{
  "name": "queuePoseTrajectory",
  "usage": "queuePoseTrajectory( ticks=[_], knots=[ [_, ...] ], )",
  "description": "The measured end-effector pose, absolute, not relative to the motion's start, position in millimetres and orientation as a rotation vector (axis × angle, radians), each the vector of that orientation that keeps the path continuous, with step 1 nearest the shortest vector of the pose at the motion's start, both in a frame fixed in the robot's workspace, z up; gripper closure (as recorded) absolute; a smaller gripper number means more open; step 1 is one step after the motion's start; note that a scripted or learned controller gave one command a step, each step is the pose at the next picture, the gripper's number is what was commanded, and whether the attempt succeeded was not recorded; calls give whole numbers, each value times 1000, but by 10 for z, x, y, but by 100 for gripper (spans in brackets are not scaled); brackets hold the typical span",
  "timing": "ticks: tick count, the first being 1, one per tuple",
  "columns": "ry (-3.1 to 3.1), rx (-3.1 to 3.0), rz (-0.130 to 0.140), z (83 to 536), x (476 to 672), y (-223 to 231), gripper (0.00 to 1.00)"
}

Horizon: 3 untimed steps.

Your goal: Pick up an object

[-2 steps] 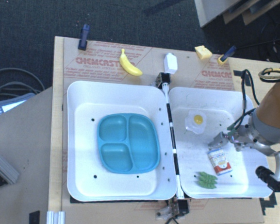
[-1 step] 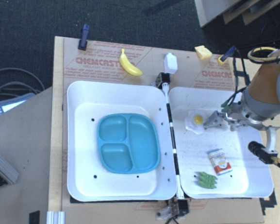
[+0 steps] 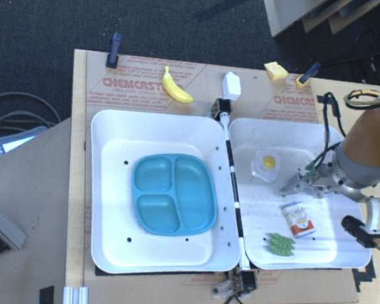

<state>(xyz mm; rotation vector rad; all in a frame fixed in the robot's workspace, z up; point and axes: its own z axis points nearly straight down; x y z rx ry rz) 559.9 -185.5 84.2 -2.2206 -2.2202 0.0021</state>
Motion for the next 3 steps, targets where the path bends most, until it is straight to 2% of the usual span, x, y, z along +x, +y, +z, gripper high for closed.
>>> queuePoseTrajectory(
  ticks=[1,2,3],
  knots=[
    [-2219,-2222,1,922,4786,-1561,0],
    [-2224,-2220,-2,844,5304,-1118,0],
    [-2224,-2221,-1,982,6198,-1290,0]
  ],
)
